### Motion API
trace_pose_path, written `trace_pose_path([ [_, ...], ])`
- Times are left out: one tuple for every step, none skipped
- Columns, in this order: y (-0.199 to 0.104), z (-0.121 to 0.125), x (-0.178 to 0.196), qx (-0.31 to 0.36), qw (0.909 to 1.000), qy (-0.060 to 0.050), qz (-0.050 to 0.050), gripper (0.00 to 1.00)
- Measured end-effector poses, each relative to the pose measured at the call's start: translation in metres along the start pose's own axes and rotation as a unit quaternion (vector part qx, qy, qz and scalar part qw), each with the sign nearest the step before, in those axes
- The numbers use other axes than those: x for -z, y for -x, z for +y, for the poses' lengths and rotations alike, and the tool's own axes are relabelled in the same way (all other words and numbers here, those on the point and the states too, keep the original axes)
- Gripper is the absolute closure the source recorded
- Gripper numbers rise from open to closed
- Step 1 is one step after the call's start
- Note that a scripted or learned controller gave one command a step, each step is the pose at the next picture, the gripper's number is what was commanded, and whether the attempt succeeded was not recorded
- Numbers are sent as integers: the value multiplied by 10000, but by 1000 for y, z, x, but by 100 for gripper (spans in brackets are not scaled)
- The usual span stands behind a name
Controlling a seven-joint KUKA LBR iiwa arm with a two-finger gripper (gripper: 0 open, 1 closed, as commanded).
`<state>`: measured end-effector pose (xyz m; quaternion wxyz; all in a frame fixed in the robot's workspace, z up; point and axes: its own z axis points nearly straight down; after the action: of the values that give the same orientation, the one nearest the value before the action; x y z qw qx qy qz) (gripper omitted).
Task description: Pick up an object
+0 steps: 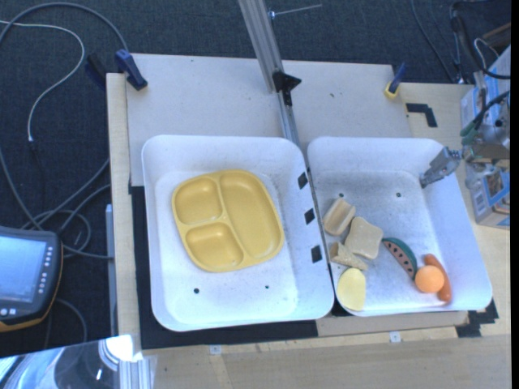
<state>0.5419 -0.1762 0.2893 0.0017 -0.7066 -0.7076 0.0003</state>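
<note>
Camera view shows my gripper (440, 167) at the right bin's (454, 298) far corner, not yet reaching; whether it is open I cannot tell. The bread pieces (354, 237), orange (430, 279) and yellow disc (352, 288) lie near the front, so I judge I must next move toward them and descend.

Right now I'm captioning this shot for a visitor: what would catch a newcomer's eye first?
The yellow divided tray lying alone in the left bin stands out most. Next comes the cluster in the right bin: tan bread pieces, a pale yellow round piece and an orange ball near its front edge. The end effector sits at that bin's far right corner.
</note>
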Motion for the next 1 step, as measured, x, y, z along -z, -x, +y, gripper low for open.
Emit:
trace_pose_path([
  [0, 0, 0, -2, 10000, 1, 0, 0],
])
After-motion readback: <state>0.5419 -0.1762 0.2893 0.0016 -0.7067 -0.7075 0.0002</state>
